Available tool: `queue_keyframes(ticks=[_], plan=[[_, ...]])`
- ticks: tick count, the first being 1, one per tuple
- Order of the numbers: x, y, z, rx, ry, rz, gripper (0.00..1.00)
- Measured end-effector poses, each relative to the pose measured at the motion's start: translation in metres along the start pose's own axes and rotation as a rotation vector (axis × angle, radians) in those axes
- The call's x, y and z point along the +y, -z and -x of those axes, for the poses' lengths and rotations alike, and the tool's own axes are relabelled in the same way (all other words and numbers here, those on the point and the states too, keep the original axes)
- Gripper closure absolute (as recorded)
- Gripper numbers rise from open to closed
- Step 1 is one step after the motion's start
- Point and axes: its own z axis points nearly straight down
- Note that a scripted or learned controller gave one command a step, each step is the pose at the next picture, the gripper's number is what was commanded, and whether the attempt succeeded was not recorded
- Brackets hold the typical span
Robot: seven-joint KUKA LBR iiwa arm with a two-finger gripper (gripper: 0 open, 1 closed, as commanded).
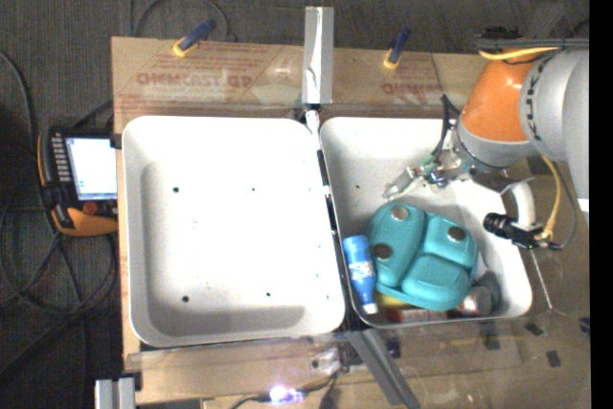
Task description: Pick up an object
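In the right bin (369, 153) lies a large teal plastic object (426, 254) with round dimples, filling the near half. A blue bottle (359, 271) with a white label lies against the teal object's left side, by the bin's left wall. Under the teal object's near edge, a red and yellow item (421, 309) and a dark item (485, 292) peek out. My gripper (414, 179) hangs over the right bin's far middle, just beyond the teal object's far edge, pointing left and down. Nothing shows in its grasp. The orange band (493, 110) sits above it on the right.
The left bin (230, 225) adjoins the right bin. A metal post (318, 62) stands behind the divide. A blue clamp (194, 35) and a yellow clamp (395, 48) grip the board's far edge. A handheld pendant (81, 177) lies left of the bench.
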Motion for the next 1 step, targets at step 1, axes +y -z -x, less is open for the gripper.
queue_keyframes(ticks=[1], plan=[[0.0000, -0.0001, 0.0000, 0.000, 0.000, 0.000, 0.00]])
